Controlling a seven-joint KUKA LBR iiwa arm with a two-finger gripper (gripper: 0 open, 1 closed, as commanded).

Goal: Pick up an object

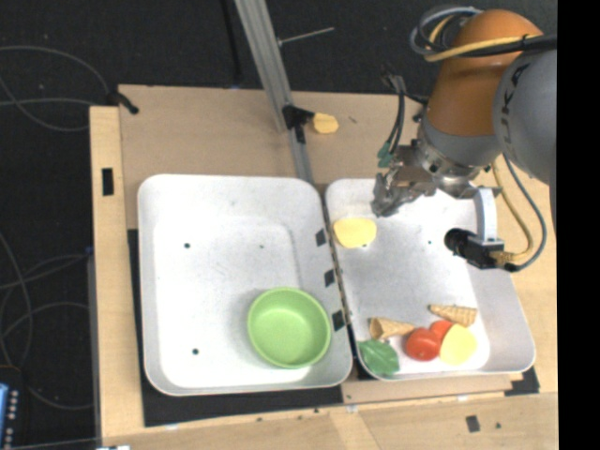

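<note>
Arm: grey with an orange band [478,64], it reaches in from the right edge of the camera view and bends down over the far part of the right bin.
Gripper: the gripper [386,198] hangs low above the far left corner of the right bin [412,261]; whether it is apart or together I cannot tell, and nothing is seen held in it.
Pale yellow object: a rounded pale yellow object [354,232] lies on the floor of the right bin, hard against the bin's left wall. It sits just beside the gripper, a little nearer the camera and slightly to the left, apart from it as far as the view shows.
Near end of right bin: a cluster lies along the near wall, well apart from the gripper, made up of a green leaf-like piece [380,355], a red round piece [423,343], a yellow round piece [458,346] touching the red one, and two tan cone shapes [389,326] [455,314].
Left bin: the left bin [187,251] holds a green bowl [288,327], upright, near its near right corner.
Bench: the bench [197,134] is tan; a small yellow piece [324,124] lies on it beyond the bins, beside the foot of a slanting metal post [262,45].
Black clamp: a black fitting [466,245] with a white bracket hangs off the arm over the right side of the right bin.
</note>
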